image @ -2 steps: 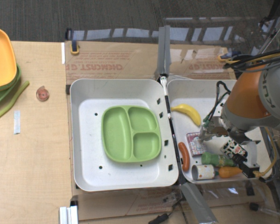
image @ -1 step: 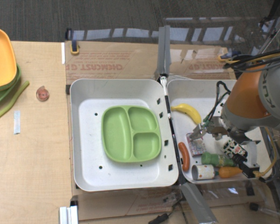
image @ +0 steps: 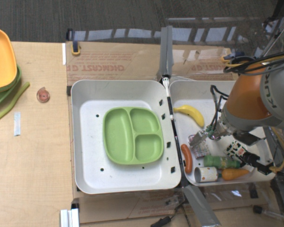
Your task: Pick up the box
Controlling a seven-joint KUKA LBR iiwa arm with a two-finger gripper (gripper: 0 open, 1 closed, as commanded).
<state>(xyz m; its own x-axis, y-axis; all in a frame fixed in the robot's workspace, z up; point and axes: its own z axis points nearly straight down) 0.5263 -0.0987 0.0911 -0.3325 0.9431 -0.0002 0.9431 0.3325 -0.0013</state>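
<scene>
The two bins, left (image: 80, 141) and right (image: 180, 90), look like smooth white plastic with a faint sheen. The divided green plate (image: 132, 135) in the left one is matt plastic, evenly coloured. The surface (image: 33, 174) to the left has a pale wood-grain finish, smooth and dull, while behind the bins lies brown corrugated cardboard (image: 113, 63), printed and matt. The banana (image: 191, 113) and the red sausage (image: 187, 158) have the glossy look of moulded plastic. The arm's orange band (image: 246, 98) is smooth and slightly shiny. The stacked orange and green plates (image: 2, 72) appear to be plastic too.
</scene>
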